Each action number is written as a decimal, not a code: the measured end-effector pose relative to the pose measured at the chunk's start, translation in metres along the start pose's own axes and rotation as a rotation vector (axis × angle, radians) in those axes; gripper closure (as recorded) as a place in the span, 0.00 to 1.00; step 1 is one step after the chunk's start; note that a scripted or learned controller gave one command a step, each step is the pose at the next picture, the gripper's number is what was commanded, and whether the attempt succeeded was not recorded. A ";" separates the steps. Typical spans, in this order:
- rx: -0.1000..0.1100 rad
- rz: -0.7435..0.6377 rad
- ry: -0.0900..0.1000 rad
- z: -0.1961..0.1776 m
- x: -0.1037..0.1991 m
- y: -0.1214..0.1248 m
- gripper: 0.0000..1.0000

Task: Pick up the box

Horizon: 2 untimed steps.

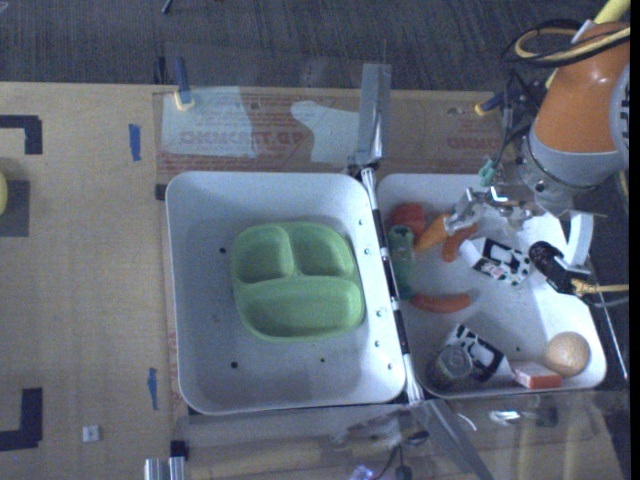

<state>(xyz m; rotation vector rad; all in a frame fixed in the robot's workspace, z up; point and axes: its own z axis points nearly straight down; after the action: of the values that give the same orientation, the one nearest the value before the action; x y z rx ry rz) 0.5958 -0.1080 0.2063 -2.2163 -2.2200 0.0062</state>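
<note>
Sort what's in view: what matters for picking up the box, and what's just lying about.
Job: box, gripper, right bin.

Lying about: green tray, left bin, carrot, red sausage, can, round bun, green cylinder.

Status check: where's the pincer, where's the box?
Pincer over right bin, top edge, near carrot. Box at bin's near edge, untouched, beside ball. Nothing between them but clutter.

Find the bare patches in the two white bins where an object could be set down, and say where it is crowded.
Left bin: bare floor rings the green divided tray, widest along the near edge and left wall. Right bin: a small bare patch lies between the black-and-white box, the round tan ball and the orange sausage-shaped piece. Its far-left corner and near edge are crowded, under the gripper.
</note>
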 end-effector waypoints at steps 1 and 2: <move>0.000 0.070 0.001 0.088 -0.037 -0.072 0.00; -0.003 0.217 0.000 0.085 -0.059 -0.069 0.00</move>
<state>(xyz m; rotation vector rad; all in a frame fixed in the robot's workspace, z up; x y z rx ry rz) 0.5262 -0.1673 0.1213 -2.4461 -1.9682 0.0036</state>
